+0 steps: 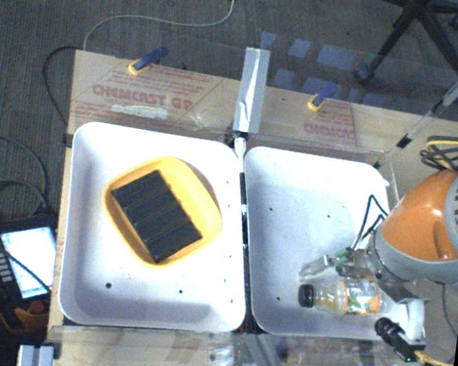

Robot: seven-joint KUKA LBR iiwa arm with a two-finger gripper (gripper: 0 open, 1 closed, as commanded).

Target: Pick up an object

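A small clear plastic bottle (346, 299) with a black cap lies on its side near the front right of the right bin (295, 196), cap pointing left. My gripper (349, 269) hangs just above and behind the bottle, below the arm's orange band (423, 218), and the wrist covers much of it. Whether it touches the bottle is unclear. In the left bin (81, 275) a yellow rounded object with a black ribbed top (160, 208) rests near the middle.
A metal divider post (251, 88) stands behind the seam between the bins. Two yellow-and-blue clamps (147, 60) hold the cardboard backing. A tablet (24, 255) and cables lie on the floor at the left.
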